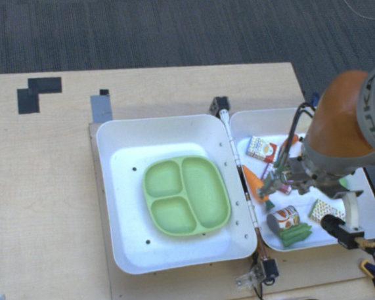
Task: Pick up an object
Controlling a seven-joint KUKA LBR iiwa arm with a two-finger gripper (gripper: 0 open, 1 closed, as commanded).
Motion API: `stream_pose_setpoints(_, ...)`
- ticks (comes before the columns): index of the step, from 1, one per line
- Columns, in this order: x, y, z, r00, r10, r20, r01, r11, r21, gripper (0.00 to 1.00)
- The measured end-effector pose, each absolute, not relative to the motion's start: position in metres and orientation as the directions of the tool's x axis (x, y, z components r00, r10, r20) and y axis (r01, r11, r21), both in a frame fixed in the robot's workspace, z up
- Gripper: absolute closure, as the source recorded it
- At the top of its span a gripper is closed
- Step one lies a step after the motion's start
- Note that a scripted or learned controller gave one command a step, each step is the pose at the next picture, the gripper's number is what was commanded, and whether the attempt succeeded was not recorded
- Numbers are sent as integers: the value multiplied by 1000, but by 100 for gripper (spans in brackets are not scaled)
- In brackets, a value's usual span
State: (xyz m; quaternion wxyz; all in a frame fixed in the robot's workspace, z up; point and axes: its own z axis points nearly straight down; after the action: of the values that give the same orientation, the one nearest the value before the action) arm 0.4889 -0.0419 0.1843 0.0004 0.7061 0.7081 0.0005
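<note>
The right bin (373,224) holds several small objects: a white and orange carton (260,148), an orange carrot-like piece (252,179), a small can with a red and white label (284,218), a green piece (294,234) and a yellow-checked packet (326,209). My gripper (278,182) hangs low over the middle of this bin, just right of the orange piece and above the can. The arm's orange band and grey wrist (344,131) cover the bin's right half. I cannot tell what, if anything, lies between the fingers.
The left bin (121,185) holds a light green divided plate (186,195). A black clamp (220,103) sits at the top of the divider between the bins. Cables and a connector (265,272) lie at the front edge. Black markers (37,93) are on the bench at far left.
</note>
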Motion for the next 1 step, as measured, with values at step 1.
stream_pose_setpoints(1, 486, -88, 117, -1, 1000, 0, 1000, 1, 1, 0)
